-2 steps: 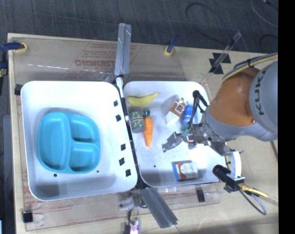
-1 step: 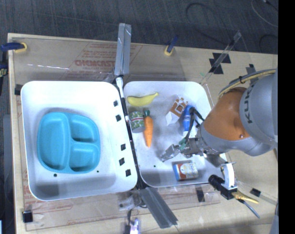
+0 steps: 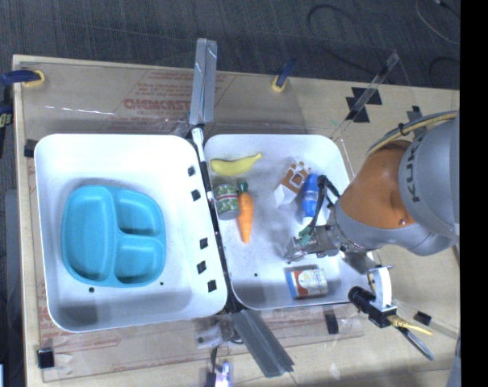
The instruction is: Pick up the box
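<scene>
Cardboard, printed brown and white, forms the small box point(image 3: 294, 177), seen tilted in the upper part of the right bin point(image 3: 264, 293), its long axis slanting toward upper right. A blue bottle point(image 3: 310, 194) lies just beside it. A carrot point(image 3: 244, 216), banana point(image 3: 234, 164) and two cans are scattered around. Whether the jaws point(image 3: 302, 244) are apart cannot be told.

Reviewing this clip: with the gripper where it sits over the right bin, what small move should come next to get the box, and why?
Probably a short shift toward the bin's near edge, then down. The gripper sits just above the box, which lies flat and apart from the carrot and blue bottle, so nothing crowds it. Nothing shows between the gripper and the box yet.
</scene>
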You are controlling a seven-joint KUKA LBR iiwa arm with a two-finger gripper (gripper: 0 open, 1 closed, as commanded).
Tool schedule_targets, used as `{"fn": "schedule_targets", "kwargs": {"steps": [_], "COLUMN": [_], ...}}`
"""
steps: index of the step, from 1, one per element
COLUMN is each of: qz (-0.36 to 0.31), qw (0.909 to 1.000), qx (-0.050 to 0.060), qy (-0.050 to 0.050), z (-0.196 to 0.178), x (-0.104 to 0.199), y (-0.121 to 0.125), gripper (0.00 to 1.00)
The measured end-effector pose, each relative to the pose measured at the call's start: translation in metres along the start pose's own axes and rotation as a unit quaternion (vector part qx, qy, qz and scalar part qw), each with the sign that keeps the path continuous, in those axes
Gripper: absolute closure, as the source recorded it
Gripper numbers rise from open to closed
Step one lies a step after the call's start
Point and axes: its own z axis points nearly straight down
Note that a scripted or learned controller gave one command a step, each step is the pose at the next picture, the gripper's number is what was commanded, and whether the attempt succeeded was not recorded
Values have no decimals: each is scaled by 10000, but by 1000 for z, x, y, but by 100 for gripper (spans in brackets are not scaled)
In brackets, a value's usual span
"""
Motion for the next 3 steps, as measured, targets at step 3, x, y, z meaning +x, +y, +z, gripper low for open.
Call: {"fn": "schedule_targets", "kwargs": {"steps": [3], "qz": [-47], "qw": [10000], "qx": [9], "qy": [14], "z": [10], "x": [1], "y": [-1], "gripper": [0]}}
